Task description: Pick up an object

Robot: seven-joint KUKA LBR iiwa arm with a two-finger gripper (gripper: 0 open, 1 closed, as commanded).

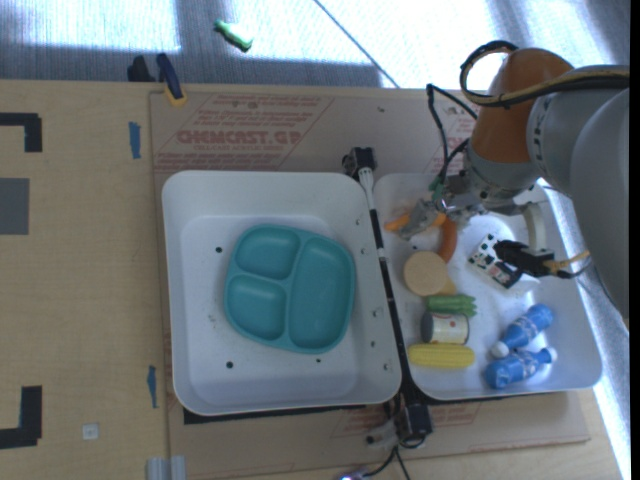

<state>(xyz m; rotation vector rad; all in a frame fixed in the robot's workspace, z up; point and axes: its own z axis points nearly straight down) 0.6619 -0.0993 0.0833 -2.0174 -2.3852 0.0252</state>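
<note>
My gripper (437, 208) hangs low over the far left corner of the right bin (588, 373), under the grey arm with its orange band. Right by it lie an orange carrot-like piece (447, 239) and a smaller orange piece (399, 222); whether either is held cannot be made out. Nearer the front lie a tan round disc (427, 274), a green stick (453, 304), a small can (447, 329) and a yellow corn cob (441, 356). A black and white toy (498, 259) sits to the right of the gripper.
Two blue bottles (523, 332) (516, 369) lie at the right bin's front right. The left bin (182, 268) holds a teal divided plate (291, 288). A black clamp (358, 160) sits at the far end of the wall between the bins.
</note>
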